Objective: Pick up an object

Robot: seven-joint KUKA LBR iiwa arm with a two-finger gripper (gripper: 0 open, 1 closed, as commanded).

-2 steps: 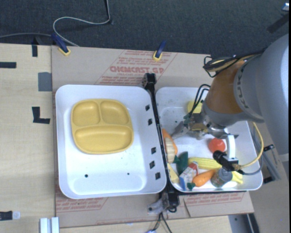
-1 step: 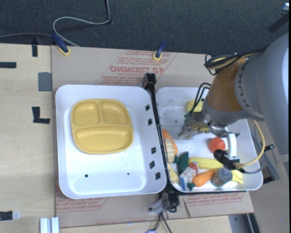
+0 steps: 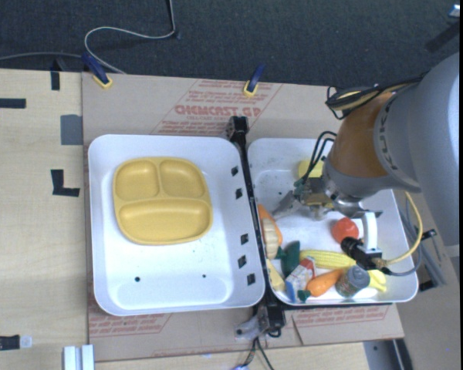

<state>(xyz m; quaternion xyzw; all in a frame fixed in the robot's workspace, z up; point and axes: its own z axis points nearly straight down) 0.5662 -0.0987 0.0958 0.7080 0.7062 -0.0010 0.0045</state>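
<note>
My gripper [image 3: 302,200] hangs low over the upper middle of the right bin [image 3: 282,154], under the orange-banded wrist. A yellow object [image 3: 312,168] lies just behind it, partly hidden by the wrist. A red tomato [image 3: 344,228] sits to its lower right. Along the bin's front lie a yellow corn cob [image 3: 328,259], an orange carrot [image 3: 322,284], a grey can [image 3: 355,279], a green piece [image 3: 290,253] and a small carton [image 3: 297,280]. A bread-like piece [image 3: 270,234] rests against the bin's left wall. I see nothing held by the gripper.
The left bin [image 3: 108,230] holds a yellow divided plate [image 3: 162,199] in its upper half. A black divider clip [image 3: 238,126] sits between the bins. The arm's grey body covers the right bin's far right side. Cables trail behind the bench.
</note>
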